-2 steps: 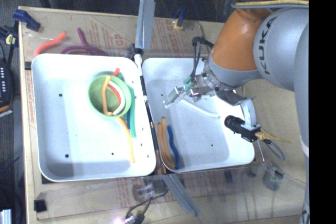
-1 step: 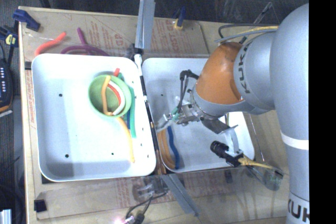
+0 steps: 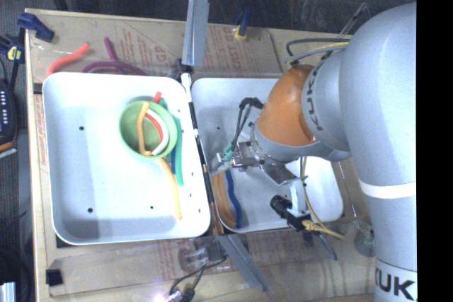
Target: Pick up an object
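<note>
Gripper (image 3: 228,160) hardware sits low over the left part of the right bin (image 3: 212,92), near the wall that divides the two bins, and its tips are tucked under the wrist so I cannot tell how it stands or whether anything is caught in it. Just below it, along the right bin's left wall, lies a brown curved object (image 3: 221,205) with a blue strip (image 3: 233,205) lying beside it on the bin floor; both lie close under the tool, but contact cannot be made out. A small teal piece (image 3: 228,151) shows right at the wrist hardware. Above all this the grey arm (image 3: 375,102) comes in from the right, its orange band (image 3: 283,120) covering much of the right bin, with black cables looping off the wrist. Across the dividing wall, the left bin (image 3: 71,173) holds a green bowl (image 3: 145,129) set toward its upper right, with orange, red and yellow strips draped over and through it and a long yellow strip (image 3: 173,191) trailing down toward the bin's lower edge beside a green strip (image 3: 178,159). Farther off, on the bench (image 3: 141,32) beyond the left bin, lie an orange strip (image 3: 67,59) and a purple loop (image 3: 113,67).
</note>
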{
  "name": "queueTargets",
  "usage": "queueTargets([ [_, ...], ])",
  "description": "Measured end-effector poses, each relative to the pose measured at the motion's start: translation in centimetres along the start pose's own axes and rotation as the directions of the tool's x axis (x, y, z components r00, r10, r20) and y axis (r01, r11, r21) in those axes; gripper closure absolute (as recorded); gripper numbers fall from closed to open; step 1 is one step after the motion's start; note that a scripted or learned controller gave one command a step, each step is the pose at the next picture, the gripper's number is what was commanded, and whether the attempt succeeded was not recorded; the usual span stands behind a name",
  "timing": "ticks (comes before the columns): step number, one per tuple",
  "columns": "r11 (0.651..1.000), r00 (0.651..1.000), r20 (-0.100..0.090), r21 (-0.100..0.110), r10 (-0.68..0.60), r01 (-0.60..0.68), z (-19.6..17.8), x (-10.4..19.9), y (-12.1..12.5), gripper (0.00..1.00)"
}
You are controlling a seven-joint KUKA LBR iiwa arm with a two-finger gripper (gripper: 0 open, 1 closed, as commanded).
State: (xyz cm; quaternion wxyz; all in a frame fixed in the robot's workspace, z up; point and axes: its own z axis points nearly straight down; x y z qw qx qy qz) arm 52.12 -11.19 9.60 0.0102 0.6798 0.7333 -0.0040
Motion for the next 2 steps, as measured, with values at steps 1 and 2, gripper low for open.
queueTargets([
  [1, 1.0, 1.0, -0.012, 0.007, -0.013, 0.014, -1.0, 0.6, 0.1, 1.0],
  [2, 0.997, 0.997, -0.02, 0.01, 0.081, -0.08, -15.1, 0.4, 0.7, 1.0],
])
